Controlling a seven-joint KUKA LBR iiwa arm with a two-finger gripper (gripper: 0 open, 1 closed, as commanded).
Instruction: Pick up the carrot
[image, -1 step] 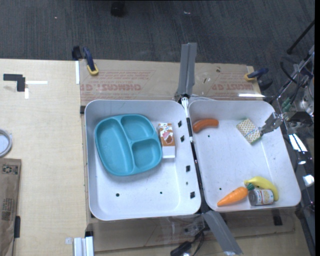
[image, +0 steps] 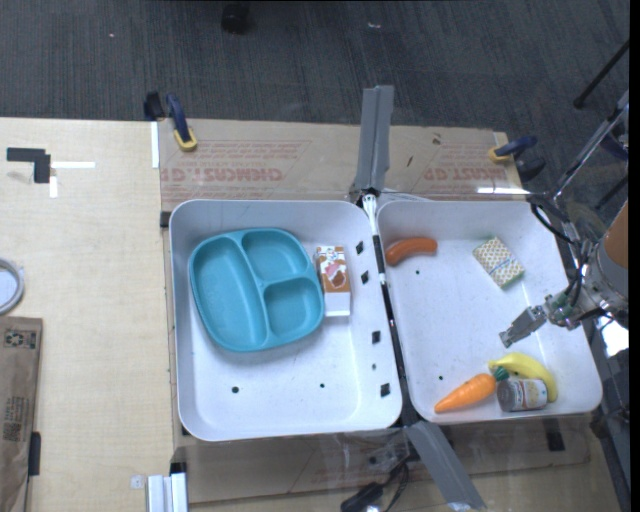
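Orange tapered carrot (image: 466, 393) beside smooth yellow banana (image: 526, 366); metal gripper (image: 527, 323) above, grip state unclear.

An orange carrot (image: 466, 392), yellow banana (image: 526, 366), orange-red sausage (image: 411, 248), teal divided plate (image: 257, 288), and pale checked sponge (image: 498, 262) lie in white bins (image: 300, 415).

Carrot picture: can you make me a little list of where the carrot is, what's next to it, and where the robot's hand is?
carrot: lying near the front edge of the right bin
neighbours: banana and a small can to its right
gripper: above the right bin, apart from the carrot
left bin: holds a blue divided plate
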